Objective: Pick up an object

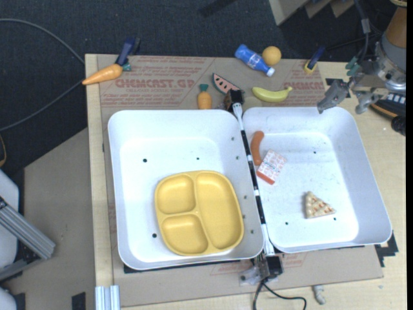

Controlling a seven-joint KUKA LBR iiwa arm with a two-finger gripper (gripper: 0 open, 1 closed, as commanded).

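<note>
1. The pincer hangs at the upper right of the camera view, over the far right corner of the right bin, with its two grey fingers spread apart and nothing between them.
2. Inside the right bin lie three things: an orange sausage near the left wall, a red-and-white packet just beside the sausage's lower end, and a waffle-patterned wedge toward the near right part of the floor, well apart from the other two.
3. All three things rest on the bin floor, apart from the pincer.
4. The left bin holds a yellow divided plate with three compartments, set toward its near right part.
5. On the counter beyond the bins lie a carrot at the far left corner, a small orange toy and a watermelon slice near the middle, a blue bottle with an orange ball just beside it, and a banana close to the far rim of the right bin.
6. A black clip sits where the two bins meet at the far edge.
</note>
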